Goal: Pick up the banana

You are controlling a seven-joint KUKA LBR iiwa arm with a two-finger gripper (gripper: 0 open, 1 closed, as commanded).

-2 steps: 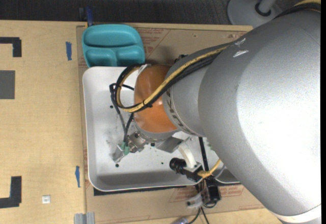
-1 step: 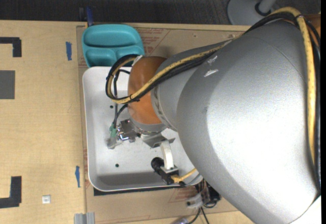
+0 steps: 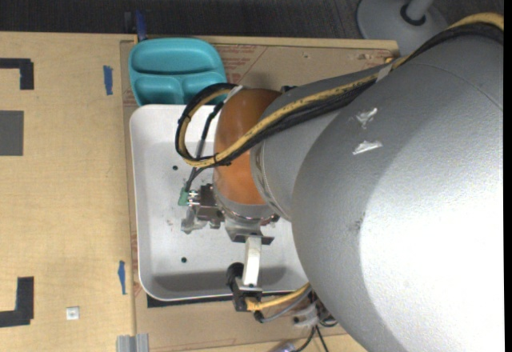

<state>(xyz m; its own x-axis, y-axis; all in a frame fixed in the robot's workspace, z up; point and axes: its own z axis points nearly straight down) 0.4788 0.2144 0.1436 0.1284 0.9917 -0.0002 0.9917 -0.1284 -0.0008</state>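
My grey arm [image 3: 384,182] reaches in from the right and covers most of the view. Its orange band [image 3: 240,142] hangs over the left white bin [image 3: 154,182]. Below the band, the gripper [image 3: 194,214] points down into the middle of that bin, seen from above as a dark metal block with a small green part. A black and yellow cable [image 3: 192,130] loops beside the wrist. The arm hides the bin's right half and whatever lies under the gripper.
A teal moulded tray [image 3: 176,70] stands against the bin's far edge. The cardboard-coloured bench [image 3: 64,182] stretches to the left, with black marks and blue tape strips. A white bracket [image 3: 251,262] sticks out under the wrist near the bin's front rim.
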